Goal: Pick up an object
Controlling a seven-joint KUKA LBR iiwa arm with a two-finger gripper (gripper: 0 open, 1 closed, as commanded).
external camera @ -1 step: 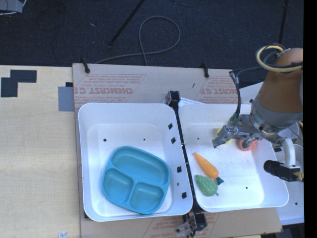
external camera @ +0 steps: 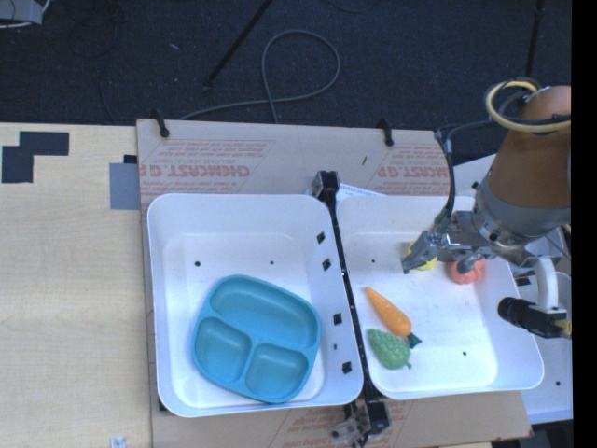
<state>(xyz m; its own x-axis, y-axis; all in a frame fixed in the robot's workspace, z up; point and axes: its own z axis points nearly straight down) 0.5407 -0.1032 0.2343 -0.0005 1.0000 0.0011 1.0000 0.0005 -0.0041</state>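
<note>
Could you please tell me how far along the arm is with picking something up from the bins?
Done: the gripper has reached into the right bin, near its far side. In hand: it sits low over a small yellow thing, with a pink-orange piece beside it; whether anything is gripped cannot be told. Left: a lift is not visible. The carrot and green vegetable lie untouched, and the blue tray rests in the left bin.
</note>
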